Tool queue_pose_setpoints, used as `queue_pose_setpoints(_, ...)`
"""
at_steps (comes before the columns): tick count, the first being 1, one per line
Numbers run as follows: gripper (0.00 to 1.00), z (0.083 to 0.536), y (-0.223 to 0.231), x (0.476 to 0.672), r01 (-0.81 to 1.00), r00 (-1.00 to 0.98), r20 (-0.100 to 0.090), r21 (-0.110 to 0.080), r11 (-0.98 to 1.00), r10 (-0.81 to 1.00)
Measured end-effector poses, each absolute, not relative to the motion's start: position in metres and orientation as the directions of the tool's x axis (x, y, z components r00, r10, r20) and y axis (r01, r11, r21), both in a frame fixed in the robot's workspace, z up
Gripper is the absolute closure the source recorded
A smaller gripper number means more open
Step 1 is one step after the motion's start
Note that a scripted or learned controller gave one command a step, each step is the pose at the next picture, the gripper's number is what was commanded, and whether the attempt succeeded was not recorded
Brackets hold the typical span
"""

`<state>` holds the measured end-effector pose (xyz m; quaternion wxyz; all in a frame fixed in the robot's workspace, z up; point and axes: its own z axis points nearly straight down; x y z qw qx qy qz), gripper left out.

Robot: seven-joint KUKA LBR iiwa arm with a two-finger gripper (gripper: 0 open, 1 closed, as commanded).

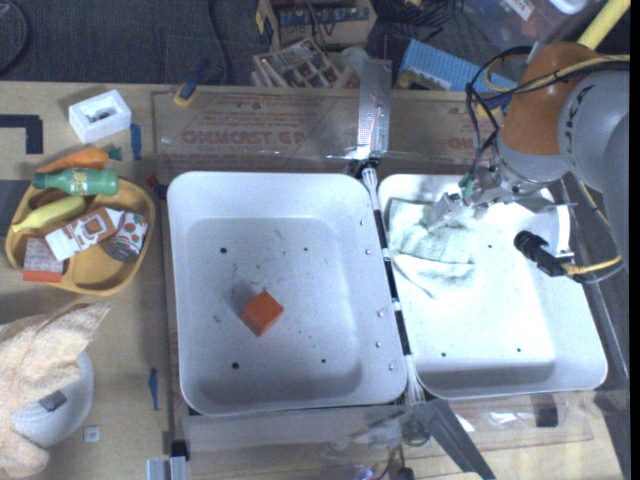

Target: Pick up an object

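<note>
Camera view, looking down at a slant, shows the gripper [462, 196] low over the upper left part of the right bin [520, 368], its tip at the crumpled white cloth [432, 243] that lies bunched against that bin's left wall. Whether the gripper is parted or closed cannot be told here, since the tip blurs into the pale folds; nor can it be said that any cloth sits in its grasp. From the tip the wrist climbs to the right into the orange band [540, 98] and then the thick grey arm [600, 128], which leans in from the upper right with a black cable looping over it. In the left bin [200, 218] a small orange block [262, 312] rests alone near the middle, well apart from the gripper. As a judgement, the pick is at the reaching or grasping stage: the tool is down at the cloth, nothing is raised, and a firm hold and lift remain. A yellow bowl [30, 258] of toy food stands on the bench, left of the bins.
</note>
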<state>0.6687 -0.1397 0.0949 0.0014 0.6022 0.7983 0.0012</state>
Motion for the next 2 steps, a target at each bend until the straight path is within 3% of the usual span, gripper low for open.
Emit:
queue_pose_setpoints(1, 0.00, 0.093, -0.115, 0.621, 0.933, -0.360, -0.008, 0.015, 0.360, 0.933)
queue_pose_setpoints(2, 0.00, 0.093, -0.103, 0.640, 0.913, -0.408, -0.010, 0.014, 0.408, 0.913)
